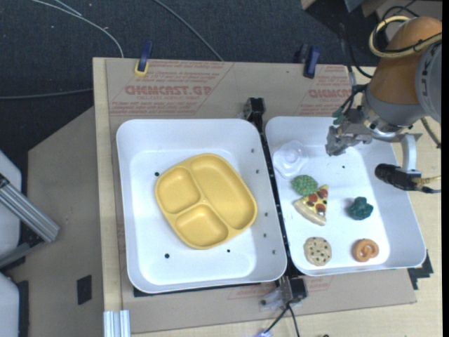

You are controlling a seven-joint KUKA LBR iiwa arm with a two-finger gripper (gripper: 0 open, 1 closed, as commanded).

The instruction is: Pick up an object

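Camera view: looked down at a slant on two white bins side by side on a brown board.
Left bin (133,209): held a yellow plate (204,200) with three sections, lying about in its middle.
Right bin (393,255): held the small things, all well clear of the plate.
Clear cup (289,159): sat near the bin's far left corner.
Broccoli (304,184): lay just below the cup, touching the pizza slice (313,205).
Dark green lump (360,208): lay to the right of the pizza slice, apart from it.
Cookie (318,250): lay near the front edge, with a small pretzel (365,250) to its right.
Arm (403,62): reached in from the right, orange band above the wrist.
Claw (339,144): hung over the far part of the right bin, right of the cup; I could not tell how far its fingers stood apart, and I saw nothing between them.
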